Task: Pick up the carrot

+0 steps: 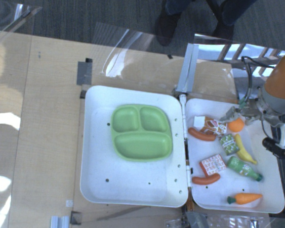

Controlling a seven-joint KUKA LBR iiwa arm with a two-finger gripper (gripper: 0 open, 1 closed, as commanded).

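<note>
Far left: bare wooden desk (31, 141). Next, the left white bin (92, 181), holding a green divided plate (142, 133) with three compartments, set toward the bin's upper middle. Beyond the divider, the right white bin (274, 197), crowded with toy food: a small white block (199, 122) at upper left, a red sausage (201, 135) just below it, a red-and-white packet (215, 126) beside them, an orange ball (235, 125), a green packet (227, 143), a yellow banana (243, 149), a red box (212, 165), a second sausage (205, 179) near the bin's lower left, and a green bottle (244, 169) lying on its side. Along the bin's lower right edge, the carrot (244, 198), lying flat, orange with a green tip pointing left, apart from the other items. At far right, the arm (284, 81) with its orange band, raised over the bin's upper right corner, well away from the carrot. Claw: cannot tell whether apart or together.
</note>
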